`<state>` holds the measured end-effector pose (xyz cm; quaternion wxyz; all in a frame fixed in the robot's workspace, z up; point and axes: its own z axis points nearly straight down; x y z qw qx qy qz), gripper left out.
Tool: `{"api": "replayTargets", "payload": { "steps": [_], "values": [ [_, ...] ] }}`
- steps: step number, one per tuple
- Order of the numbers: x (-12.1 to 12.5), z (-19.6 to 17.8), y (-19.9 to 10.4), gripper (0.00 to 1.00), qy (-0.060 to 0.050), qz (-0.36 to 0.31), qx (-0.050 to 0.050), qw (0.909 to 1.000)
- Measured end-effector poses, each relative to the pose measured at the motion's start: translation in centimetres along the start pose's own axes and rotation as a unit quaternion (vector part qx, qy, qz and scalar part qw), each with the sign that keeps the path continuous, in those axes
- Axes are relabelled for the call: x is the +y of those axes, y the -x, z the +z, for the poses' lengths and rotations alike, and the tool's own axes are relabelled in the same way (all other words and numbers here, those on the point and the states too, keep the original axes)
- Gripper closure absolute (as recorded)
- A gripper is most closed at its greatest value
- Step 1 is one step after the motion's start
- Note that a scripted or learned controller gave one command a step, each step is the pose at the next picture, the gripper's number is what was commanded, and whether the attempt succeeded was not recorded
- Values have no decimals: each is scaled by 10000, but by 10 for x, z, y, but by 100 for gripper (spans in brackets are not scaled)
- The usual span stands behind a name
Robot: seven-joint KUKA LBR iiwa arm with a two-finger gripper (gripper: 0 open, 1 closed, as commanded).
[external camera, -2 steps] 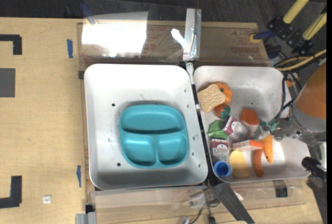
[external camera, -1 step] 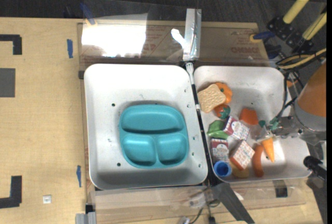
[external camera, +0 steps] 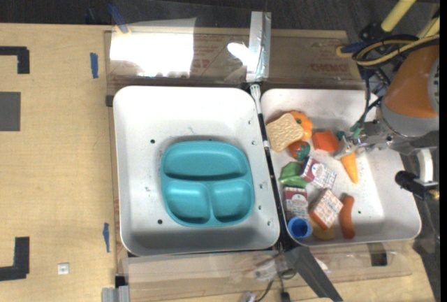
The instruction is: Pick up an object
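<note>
two white bins (external camera: 133, 119) — one teal tray (external camera: 207, 182); one blue cup (external camera: 299, 227)

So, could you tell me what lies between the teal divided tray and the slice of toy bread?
In the camera view, the adjoining white rims of the two bins lie between the teal divided tray and the slice of toy bread; no loose item sits there.

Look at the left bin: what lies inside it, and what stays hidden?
Inside the left bin lies one teal divided tray, its three compartments bare. The bin floor beneath the tray is covered.

One fixed overhead camera looks down slantwise on both bins (external camera: 133, 154).
</note>
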<state>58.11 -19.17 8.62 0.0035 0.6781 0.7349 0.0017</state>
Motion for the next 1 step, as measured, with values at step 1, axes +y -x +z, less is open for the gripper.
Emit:
{"api": "replayTargets", "payload": {
  "steps": [1],
  "values": [
    [49, -119, -34, 100, -1, 505, 6, 9987]
  ]
}}
